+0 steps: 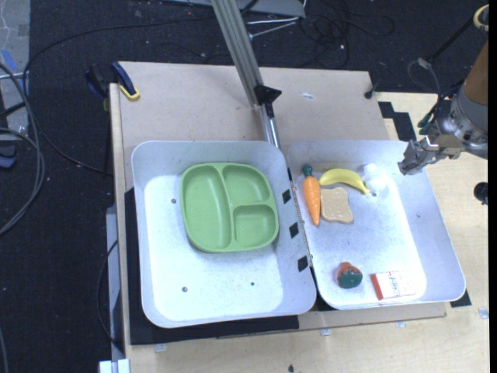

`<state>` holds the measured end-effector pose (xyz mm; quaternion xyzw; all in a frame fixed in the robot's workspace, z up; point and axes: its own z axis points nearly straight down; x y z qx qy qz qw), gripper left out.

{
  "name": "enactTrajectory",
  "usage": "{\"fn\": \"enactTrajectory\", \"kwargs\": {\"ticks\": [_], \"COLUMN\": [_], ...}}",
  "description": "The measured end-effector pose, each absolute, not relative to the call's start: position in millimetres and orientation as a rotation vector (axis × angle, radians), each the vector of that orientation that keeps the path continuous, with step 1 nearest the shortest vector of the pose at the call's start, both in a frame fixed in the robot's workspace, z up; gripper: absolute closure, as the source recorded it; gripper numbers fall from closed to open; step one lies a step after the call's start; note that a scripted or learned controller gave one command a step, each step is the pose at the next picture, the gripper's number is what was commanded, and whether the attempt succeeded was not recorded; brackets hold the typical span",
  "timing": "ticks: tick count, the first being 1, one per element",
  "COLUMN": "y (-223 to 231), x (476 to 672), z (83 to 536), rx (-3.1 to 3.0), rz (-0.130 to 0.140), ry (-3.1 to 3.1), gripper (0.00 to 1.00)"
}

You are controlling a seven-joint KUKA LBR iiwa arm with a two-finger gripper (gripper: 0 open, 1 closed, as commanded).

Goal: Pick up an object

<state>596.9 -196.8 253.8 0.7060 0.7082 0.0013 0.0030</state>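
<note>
Objects for picking lie in the right bin, taken here as landmark. The green plate sits in the left bin, with bare floor all around it. In the right bin's far half the carrot, banana and toast crowd together; its middle floor is open. The red-and-white box hugs the near rim, its print unreadable, the tomato just beside it. The gripper hangs over the far right rim, nothing visible in it; its spread cannot be told.
</note>
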Motion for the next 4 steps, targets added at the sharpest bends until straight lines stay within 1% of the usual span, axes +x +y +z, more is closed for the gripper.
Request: {"fn": "enactTrajectory", "kwargs": {"ticks": [1, 2, 3, 4], "y": [-142, -97, -43, 10], "x": [597.2, 598.5, 613.9, 623.2], "z": [241, 243, 244, 248], "rx": [2.216, 2.214, 2.212, 2.212], "rz": [0.0, 0.001, 0.004, 0.005], "ry": [2.23, 2.229, 2.23, 2.229], "gripper": [1.0, 1.0, 1.0, 1.0]}}
